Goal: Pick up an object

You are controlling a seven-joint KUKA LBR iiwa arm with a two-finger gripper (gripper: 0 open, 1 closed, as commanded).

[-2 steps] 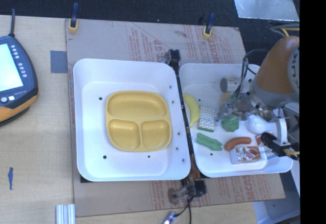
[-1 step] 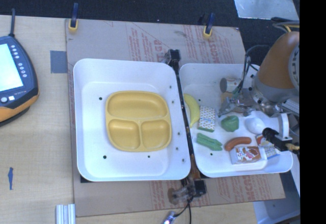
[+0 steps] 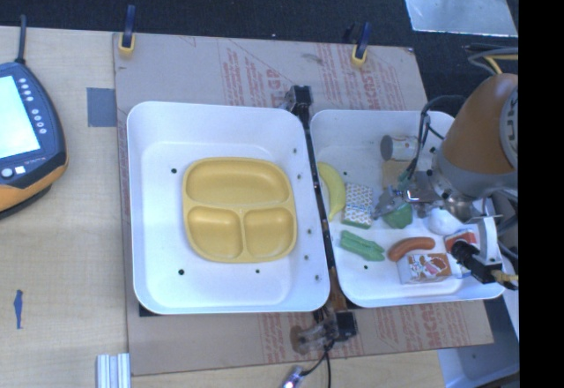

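Packet (image 3: 426, 267) bottom of right bin (image 3: 352, 126); print unreadable.

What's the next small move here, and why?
Probably lower the gripper straight onto the green object just below it in the right bin. It hangs over a crowded cluster, with the hot dog and checkered block close by, so sideways travel risks nudging them.

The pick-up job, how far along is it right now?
Done: the arm has reached into the right bin, with the end effector low among the objects by the green piece. In hand: nothing visibly lifted; the banana, sausage and green pod lie on the bin floor. Left: the grasp and lift. The yellow tray sits in the left bin.
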